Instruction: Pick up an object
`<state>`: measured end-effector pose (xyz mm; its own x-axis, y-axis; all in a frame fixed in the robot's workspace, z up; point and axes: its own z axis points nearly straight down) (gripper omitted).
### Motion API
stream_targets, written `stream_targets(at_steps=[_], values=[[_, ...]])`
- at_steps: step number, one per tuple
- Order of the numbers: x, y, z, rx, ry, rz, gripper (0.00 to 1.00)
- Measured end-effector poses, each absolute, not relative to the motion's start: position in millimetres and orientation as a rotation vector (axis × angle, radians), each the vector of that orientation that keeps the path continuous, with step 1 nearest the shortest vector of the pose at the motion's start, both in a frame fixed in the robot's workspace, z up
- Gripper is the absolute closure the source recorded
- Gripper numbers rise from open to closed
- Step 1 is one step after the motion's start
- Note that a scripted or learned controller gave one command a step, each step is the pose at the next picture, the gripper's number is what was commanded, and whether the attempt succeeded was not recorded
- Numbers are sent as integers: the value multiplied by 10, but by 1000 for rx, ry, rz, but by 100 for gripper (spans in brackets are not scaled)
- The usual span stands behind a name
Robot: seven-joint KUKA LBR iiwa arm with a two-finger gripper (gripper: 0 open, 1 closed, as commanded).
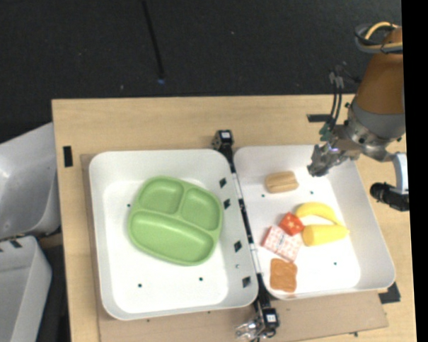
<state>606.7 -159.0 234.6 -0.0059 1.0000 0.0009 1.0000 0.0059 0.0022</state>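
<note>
The right-hand bin (357,196) holds the candidates: a tan bread roll (281,181) towards its far side, lying alone; nearer the middle a yellow banana (316,210) touching a second yellow piece (324,233) just in front of it; a small red piece (292,223) against the banana's left end; a red-and-white packet (281,242) just below that; and an orange-brown slab (283,275) at the near edge. The left-hand bin (112,277) carries a green divided plate (175,219).

These look like toy foods, so probably light and fairly stiff, with smooth skins that could slip. The roll seems the easiest to take: it stands well apart from the rest, and its short width across the middle offers two roughly parallel sides. The banana and its neighbour are crowded together and curved, so a grip there risks nudging the cluster.

The gripper (320,162) hangs over the far right corner of the right-hand bin, near the roll and to its right, apart from it; whether the jaws stand apart or together I cannot tell, since they read as one dark shape; nothing is visibly held.
</note>
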Motion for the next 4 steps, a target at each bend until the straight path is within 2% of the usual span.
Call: stream_targets(at_steps=[3,4], values=[[5506,-3,2326,2215,2230,0,100],[5376,512,2462,2213,2230,5,100]])
